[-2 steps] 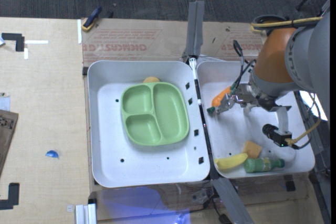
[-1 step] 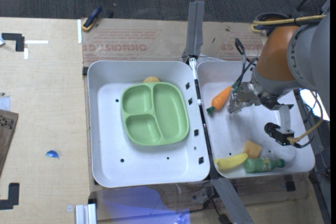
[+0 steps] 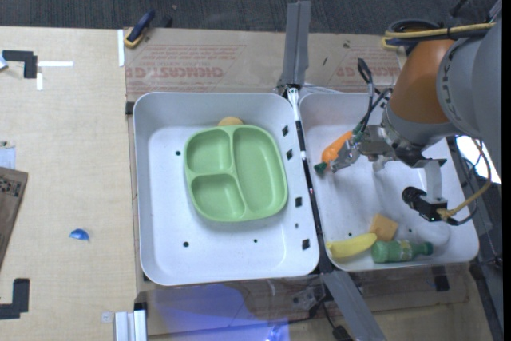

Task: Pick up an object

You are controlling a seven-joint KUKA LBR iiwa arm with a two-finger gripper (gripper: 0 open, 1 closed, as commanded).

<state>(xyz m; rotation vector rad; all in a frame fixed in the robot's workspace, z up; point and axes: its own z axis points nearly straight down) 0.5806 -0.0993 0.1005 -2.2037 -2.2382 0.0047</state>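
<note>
The gripper (image 3: 345, 158) hangs low over the far left part of the right bin (image 3: 363, 208), at the end of a grey arm (image 3: 463, 84) with an orange band, reaching in from the right; its fingers point left toward the divider between the two bins; whether they are wide, narrow or closed on something cannot be told from this angle. Just beside the fingertips, possibly touching them, lies a carrot (image 3: 334, 148), orange with a green end, tilted across the far left corner of the right bin; it cannot be told whether the carrot sits between the fingers. Well apart, along the near edge of the same bin, lie a banana (image 3: 352, 246), an orange block (image 3: 385, 227) just behind it, and a green bottle (image 3: 401, 251) on its side to the right of the banana. In the left bin (image 3: 160, 196) rests a green plate (image 3: 236, 172) with three compartments; a small yellow thing (image 3: 230, 121) peeks out from behind the plate's far rim. On the bench far to the left lies a small blue piece (image 3: 78, 235).
</note>
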